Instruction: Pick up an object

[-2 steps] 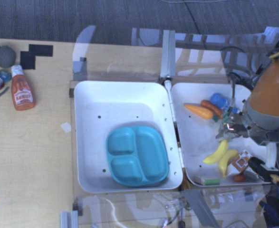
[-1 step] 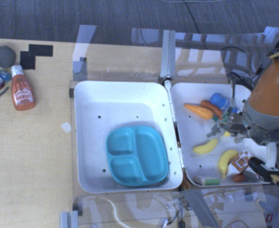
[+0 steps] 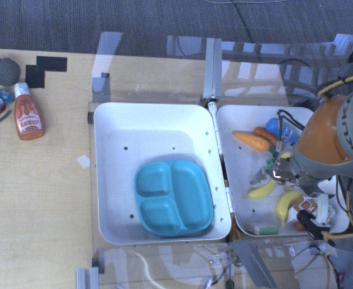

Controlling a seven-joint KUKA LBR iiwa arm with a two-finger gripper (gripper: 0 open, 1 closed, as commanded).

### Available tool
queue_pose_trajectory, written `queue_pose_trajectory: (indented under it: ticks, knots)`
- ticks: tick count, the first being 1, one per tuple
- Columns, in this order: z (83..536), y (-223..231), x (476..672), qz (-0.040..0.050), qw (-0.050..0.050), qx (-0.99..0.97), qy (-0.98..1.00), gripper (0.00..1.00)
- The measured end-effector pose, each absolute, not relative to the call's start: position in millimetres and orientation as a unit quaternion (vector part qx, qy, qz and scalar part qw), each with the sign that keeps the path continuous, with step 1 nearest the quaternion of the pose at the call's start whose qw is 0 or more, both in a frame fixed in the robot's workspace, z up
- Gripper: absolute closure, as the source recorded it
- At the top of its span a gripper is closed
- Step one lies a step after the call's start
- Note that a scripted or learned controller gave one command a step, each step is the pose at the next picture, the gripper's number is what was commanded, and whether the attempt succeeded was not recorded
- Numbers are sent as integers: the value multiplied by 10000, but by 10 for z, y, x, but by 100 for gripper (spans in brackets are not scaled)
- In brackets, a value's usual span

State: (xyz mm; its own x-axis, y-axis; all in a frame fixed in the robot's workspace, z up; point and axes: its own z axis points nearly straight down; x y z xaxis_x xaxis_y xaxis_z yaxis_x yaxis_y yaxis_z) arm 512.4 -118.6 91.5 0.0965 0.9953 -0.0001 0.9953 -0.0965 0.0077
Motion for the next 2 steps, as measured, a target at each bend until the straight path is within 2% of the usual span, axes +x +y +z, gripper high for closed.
queue_pose_trajectory:
  ticks: [1, 2]
  knots:
    - [1028, -1170, 5145, 47, 34, 7397, 6729, 100]
    - [2092, -367, 4880, 17, 11, 7462, 6657, 100]
